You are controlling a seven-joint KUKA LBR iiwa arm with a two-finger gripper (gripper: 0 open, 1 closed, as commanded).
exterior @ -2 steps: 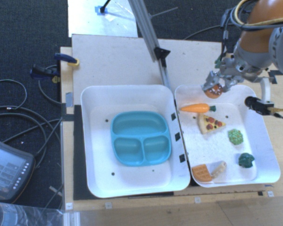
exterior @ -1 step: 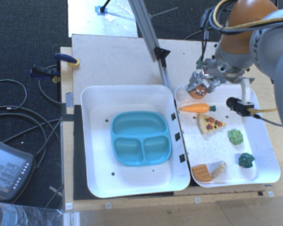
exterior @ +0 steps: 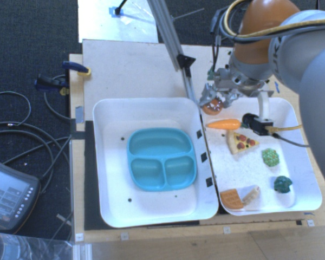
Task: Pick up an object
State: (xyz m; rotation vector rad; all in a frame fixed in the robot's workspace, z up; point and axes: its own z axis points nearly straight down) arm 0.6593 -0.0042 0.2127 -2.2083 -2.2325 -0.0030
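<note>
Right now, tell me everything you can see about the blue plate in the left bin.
The plate is a light blue, smooth, plastic-looking tray with rounded corners and a raised rim. Ridges split it into three compartments: one wide across the far side, two smaller ones side by side nearer the camera. It lies flat, right way up, near the middle of the left bin, turned slightly askew to the walls. It rests on the bin floor, and none of the toys touch it.

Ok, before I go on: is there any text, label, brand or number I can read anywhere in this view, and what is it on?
No text can be read here.
Handheld pendant on the floor at lower left: its screen shows marks, too small and blurred to read.
Blue tape near the top: no writing visible.
Blue divided plate, the white bins and the toy foods: no labels visible.
</note>
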